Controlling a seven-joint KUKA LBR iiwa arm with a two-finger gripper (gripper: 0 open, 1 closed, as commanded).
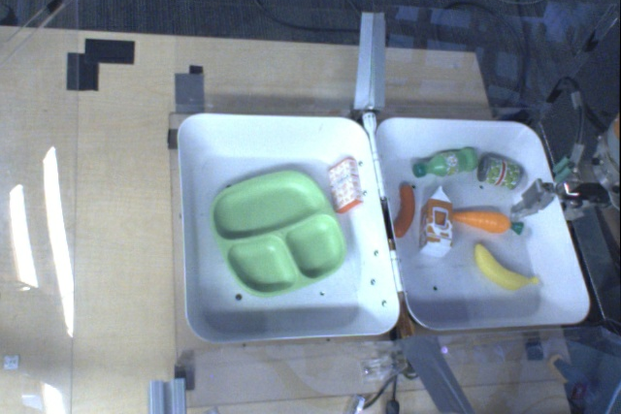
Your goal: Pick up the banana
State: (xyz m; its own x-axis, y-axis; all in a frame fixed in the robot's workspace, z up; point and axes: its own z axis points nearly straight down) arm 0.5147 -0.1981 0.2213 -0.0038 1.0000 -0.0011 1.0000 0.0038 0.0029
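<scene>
pale wood tabletop (107, 238) with dark carpet and loose cables behind, two white bins, left bin (194, 208) has a green divided tray (279, 230), right bin (558, 291) holds the banana (503, 269) near front, carrot (482, 221) just behind it, gripper (536, 199) at right rim, can't tell how it's set

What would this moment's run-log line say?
target: banana lying in right bin | end effector at bin's right edge, not on banana | nearest: carrot | status: not picked
</scene>
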